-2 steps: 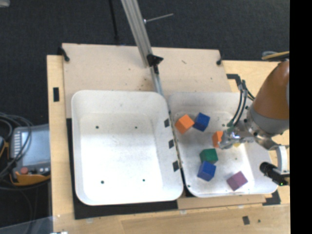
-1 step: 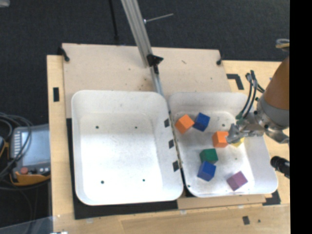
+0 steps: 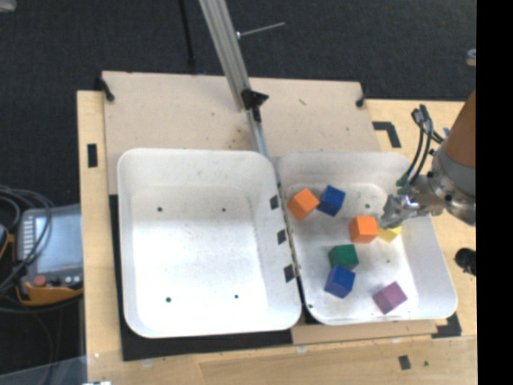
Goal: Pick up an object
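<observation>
The right bin [image 3: 425,291] holds several small blocks: an orange one [image 3: 303,203] and a blue one [image 3: 332,200] near its back left, a second orange one [image 3: 364,228] in the middle, a green one [image 3: 344,255], another blue one [image 3: 339,281], and a purple one [image 3: 389,296] at the front. A yellow block [image 3: 389,233] lies just right of the middle orange one. My gripper [image 3: 393,214] reaches in from the right, low over the yellow block and beside the orange one. Nothing shows between its fingers.
The left bin [image 3: 200,239] sits beside the right one, sharing a raised divider [image 3: 284,231]. A metal rail [image 3: 228,46] slants from the top toward the bins' back edge. A pendant with cables [image 3: 44,251] lies off the bench at the left.
</observation>
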Controlling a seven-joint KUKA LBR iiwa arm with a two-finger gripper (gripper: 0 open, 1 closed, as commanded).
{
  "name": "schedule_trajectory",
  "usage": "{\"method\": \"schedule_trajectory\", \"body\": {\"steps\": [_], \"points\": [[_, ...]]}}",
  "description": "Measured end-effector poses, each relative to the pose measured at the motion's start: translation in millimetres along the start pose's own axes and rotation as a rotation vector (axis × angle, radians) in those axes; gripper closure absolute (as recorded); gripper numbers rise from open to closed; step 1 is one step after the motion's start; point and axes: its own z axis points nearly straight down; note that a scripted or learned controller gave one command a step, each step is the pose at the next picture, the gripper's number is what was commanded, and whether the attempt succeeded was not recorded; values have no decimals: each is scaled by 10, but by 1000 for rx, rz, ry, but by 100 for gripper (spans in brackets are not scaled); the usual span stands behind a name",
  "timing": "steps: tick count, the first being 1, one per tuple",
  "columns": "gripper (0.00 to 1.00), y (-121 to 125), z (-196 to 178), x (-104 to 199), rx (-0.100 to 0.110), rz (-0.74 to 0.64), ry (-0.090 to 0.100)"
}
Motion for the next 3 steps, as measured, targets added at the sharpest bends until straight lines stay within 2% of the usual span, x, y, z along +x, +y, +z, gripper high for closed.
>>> {"method": "schedule_trajectory", "body": {"steps": [1, 3], "points": [[100, 63, -54, 568, 1, -3, 2], [100, 12, 126, 1596, 4, -1, 2]]}}
